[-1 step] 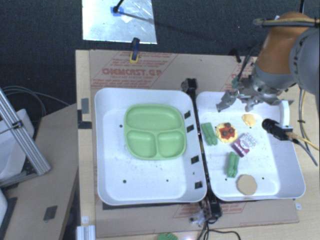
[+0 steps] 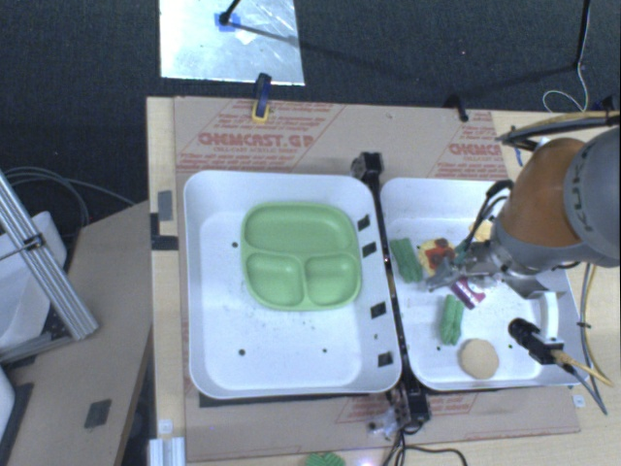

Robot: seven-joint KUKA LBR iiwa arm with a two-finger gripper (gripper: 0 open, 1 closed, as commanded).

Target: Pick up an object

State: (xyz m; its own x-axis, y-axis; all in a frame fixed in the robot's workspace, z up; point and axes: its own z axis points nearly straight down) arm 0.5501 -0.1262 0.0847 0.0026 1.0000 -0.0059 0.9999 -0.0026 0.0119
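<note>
While the arm (image 2: 558, 212) reaches over the right bin (image 2: 417, 197), its gripper (image 2: 464, 272) sits low among the small things clustered near that bin's middle, and whether the fingers are open or closed cannot be told, since the metal tips blur into the clutter beneath them. Just left of the gripper lies a green piece (image 2: 406, 260), with a yellow and red item (image 2: 435, 251) between them, close against the tips; a purple scrap (image 2: 470, 294) shows just below the gripper. Further toward the near edge of the right bin rests a second green piece (image 2: 451, 319), and beside it a round tan ball (image 2: 478, 358). Left of the right bin, the other bin (image 2: 209, 357) holds a green divided plate (image 2: 300, 256). Judging by how things lie, the task looks to be at the grasp stage: every object appears to rest on the bin floor, nothing is visibly raised, so a secure hold and the lift both remain to be done.
</note>
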